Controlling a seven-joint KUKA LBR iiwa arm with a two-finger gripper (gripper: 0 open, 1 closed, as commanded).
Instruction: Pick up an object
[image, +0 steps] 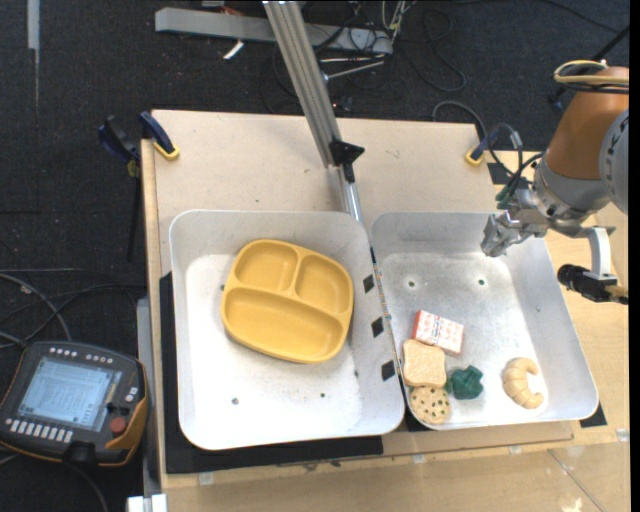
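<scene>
The right bin (500, 290) holds several toy foods near its front edge: a pink-and-white wafer pack (439, 330), a slice of toast (424, 363), a round cookie (430, 404), a dark green piece (465, 381) and a croissant (523, 382). My gripper (497, 240) hangs over the far right part of this bin, well behind the foods. Nothing shows between its fingers.
A yellow divided plate (288, 300) lies in the left bin (200, 400). A slanted metal pole (310, 85) rises from between the bins at the back. Clamps sit at the bench's far corners. A teach pendant (65, 395) rests on the floor at left.
</scene>
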